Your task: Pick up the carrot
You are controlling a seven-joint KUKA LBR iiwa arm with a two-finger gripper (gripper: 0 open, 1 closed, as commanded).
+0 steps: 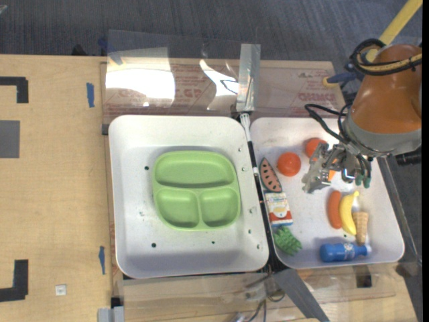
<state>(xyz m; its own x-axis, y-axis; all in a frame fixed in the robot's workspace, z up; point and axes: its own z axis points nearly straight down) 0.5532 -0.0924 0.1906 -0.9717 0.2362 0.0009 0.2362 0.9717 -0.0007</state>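
Hovering over the right bin, my claw hangs spread and pinching nothing. I judge the carrot to be the orange piece just below, touching the banana; I should close across its narrow width, clear of the fruit.

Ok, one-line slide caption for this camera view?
Gripper hovers in right white bin above the orange carrot; green divided plate in left bin.
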